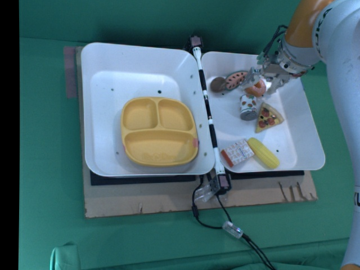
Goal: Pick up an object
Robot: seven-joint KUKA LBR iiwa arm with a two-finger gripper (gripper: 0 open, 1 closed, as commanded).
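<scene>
gripper (263, 82) sits over the back part of the right bin (306, 134), at the end of the grey arm (343, 44) that comes in from the right with its orange band (308, 13) above the wrist. whether its fingers are wide or narrow, i cannot tell; the metal parts blur together there. an orange toy doughnut (257, 88) lies right at the tip of the gripper, touching it or partly under it, but it cannot be made out between the fingers.

just left of the doughnut lies a reddish, spotted flat toy (235, 79), and beside that, close to the bin's left wall, a brown round piece (217, 84). in front of the doughnut stands a small can (247, 107) with a red and white label, and just right of the can lies a pizza slice toy (268, 117). near the front of the bin a yellow corn cob (263, 153) lies at a slant, with a small red and white box (237, 152) touching or just beside its left side.

left bin (101, 66) bears a yellow divided plate (159, 131) with three compartments. a black and white striped bar (207, 103) runs between the two bins, and a cable (225, 221) trails from its front end over the green cloth (140, 235).
</scene>
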